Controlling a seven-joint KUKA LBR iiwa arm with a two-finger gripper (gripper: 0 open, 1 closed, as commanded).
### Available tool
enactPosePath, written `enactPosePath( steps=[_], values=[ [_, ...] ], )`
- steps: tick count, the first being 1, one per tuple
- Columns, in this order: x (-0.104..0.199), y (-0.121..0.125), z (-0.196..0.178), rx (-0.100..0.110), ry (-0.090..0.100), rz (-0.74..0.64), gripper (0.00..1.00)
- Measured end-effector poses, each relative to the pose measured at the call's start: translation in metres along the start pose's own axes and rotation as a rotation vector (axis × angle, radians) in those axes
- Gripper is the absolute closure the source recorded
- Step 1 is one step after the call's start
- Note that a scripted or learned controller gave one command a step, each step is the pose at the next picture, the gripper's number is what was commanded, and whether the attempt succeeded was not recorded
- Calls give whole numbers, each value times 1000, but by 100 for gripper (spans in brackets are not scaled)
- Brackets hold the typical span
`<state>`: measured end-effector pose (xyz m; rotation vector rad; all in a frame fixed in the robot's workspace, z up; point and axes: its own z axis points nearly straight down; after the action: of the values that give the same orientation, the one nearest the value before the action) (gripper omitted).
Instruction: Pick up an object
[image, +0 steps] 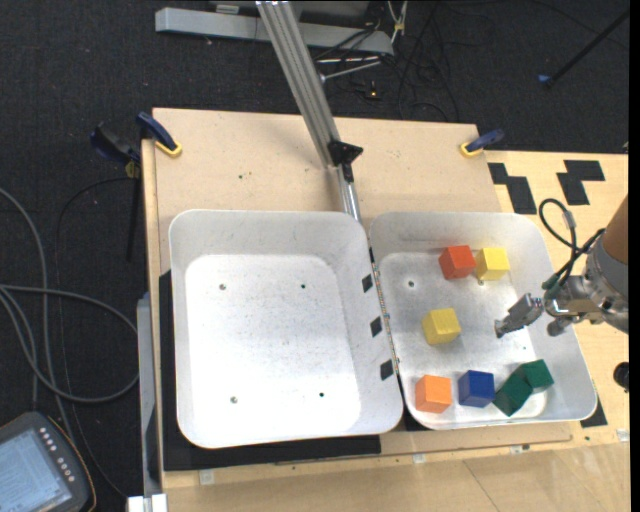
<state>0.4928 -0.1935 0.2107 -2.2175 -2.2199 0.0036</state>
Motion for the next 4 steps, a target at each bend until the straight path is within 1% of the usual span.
enactPosePath(
  steps=[1, 2, 3, 4],
  values=[
    [0, 1, -2, -4, -1, 1, 0],
    [8, 6, 45, 0, 0, 1, 0],
    [4, -2, 92, 1, 0, 3, 0],
    [4, -2, 116, -3, -1, 2, 0]
  ],
)
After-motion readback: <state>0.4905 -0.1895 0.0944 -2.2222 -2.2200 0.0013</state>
